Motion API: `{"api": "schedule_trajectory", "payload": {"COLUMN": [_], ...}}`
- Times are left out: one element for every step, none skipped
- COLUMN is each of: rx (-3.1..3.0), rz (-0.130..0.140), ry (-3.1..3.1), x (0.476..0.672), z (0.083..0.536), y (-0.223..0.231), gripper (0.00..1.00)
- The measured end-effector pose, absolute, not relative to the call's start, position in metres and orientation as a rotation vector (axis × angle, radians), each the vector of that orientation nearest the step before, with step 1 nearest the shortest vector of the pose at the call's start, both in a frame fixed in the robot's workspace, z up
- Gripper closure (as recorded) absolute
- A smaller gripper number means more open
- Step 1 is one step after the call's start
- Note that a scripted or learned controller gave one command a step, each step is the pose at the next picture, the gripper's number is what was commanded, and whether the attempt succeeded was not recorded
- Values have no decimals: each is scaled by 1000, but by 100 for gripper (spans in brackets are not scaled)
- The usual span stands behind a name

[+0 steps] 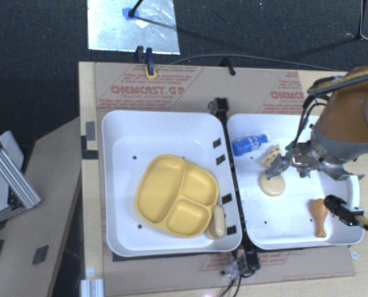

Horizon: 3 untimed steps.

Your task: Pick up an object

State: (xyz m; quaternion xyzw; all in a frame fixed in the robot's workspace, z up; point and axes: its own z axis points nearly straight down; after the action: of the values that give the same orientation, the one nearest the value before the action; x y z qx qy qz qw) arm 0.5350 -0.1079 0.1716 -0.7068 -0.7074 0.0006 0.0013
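Cream and round, the disc (273, 185) lies flat in the right bin (252, 228), and your gripper (276, 169) sits just above it. You cannot tell how the jaws stand. A blue bottle (250, 144) lies beyond them; a drumstick (320, 216) nearer you.

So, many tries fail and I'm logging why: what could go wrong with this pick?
The gripper hovers where the cookie, the pale piece and the bottle crowd together, so it may nudge a neighbor. The cookie lies flat and may slip. The drumstick sits near the bin wall, which may block the fingers.
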Motion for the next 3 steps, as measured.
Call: {"api": "schedule_trajectory", "payload": {"rx": [-2217,-2221,-2221], "rz": [3,-2,-5], "ry": [-2221,-2225,-2229], "x": [535,537,538], "z": [110,124,167], "y": [-103,-104,-105], "gripper": [0,100,100]}}
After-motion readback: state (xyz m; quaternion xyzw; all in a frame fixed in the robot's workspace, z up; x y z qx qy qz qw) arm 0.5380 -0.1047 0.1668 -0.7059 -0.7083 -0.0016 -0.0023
